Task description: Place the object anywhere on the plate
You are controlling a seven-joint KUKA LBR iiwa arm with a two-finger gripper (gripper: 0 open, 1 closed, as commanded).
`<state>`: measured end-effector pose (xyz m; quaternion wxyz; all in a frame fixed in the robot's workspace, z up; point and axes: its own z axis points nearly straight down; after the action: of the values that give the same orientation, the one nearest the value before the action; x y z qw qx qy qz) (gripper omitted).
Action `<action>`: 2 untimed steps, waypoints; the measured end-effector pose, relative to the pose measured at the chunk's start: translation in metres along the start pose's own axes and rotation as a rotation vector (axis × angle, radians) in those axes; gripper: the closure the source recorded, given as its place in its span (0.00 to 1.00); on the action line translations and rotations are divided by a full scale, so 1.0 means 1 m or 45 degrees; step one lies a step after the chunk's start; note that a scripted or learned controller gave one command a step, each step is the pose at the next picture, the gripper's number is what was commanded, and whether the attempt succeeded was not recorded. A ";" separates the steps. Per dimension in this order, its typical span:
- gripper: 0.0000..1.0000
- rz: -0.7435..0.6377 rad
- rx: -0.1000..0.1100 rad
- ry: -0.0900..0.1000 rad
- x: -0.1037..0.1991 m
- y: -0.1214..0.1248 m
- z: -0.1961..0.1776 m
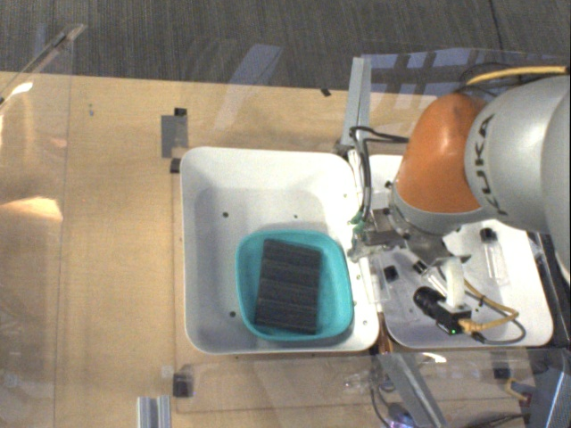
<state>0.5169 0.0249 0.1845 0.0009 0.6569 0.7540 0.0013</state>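
Dark ridged block (289,285) lies on teal plate (335,279), left of arm (464,163); grip state unclear.

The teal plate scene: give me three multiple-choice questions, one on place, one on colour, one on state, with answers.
1. Where is the plate?
A. left bin
B. right bin
C. on the bench outside the bins

2. What colour is the block?
A. white
B. dark grey
C. orange

3. How does the block lie?
A. flat on the plate
B. leaning on the bin wall
C. hanging from the arm

Answers: 1 A, the plate sits in the left bin. 2 B, it is dark against the teal. 3 A, it rests inside the plate's rim, while the arm is over the right bin.
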 end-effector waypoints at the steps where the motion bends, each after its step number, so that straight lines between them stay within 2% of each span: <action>1: 1.00 -0.164 -0.004 0.000 0.052 0.012 -0.001; 2: 0.00 -0.163 -0.004 0.000 0.051 0.012 -0.001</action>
<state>0.5219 0.0773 0.1854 0.0018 0.6071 0.7946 0.0024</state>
